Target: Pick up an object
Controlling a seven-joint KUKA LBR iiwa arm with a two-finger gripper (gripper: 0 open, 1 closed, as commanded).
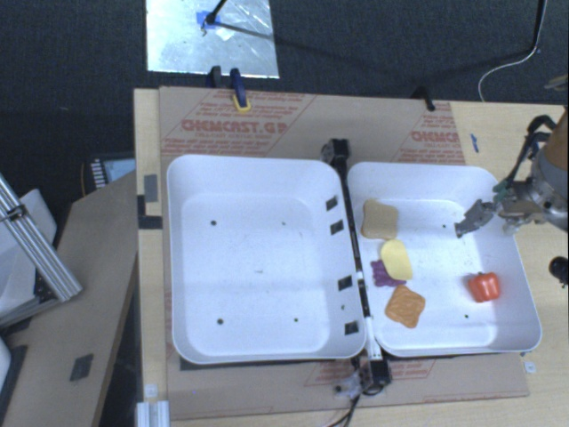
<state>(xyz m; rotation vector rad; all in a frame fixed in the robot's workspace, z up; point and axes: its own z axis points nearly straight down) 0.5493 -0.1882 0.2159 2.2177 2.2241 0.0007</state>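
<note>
The right bin [427,174] holds a tan bread-like piece [380,219], a yellow piece [396,260], a small purple piece [382,275] beside it, an orange waffle-like piece [405,306] and a red pepper-like piece [484,286]. My gripper [471,219] reaches in from the right and hangs over the right bin's far right part, above and behind the red piece. I see nothing between its fingers.
The left bin [191,185] sits beside the right one, with a black divider strip [348,256] between them. A silver sheet [211,25] lies at the back. Cables [524,56] run at the back right.
</note>
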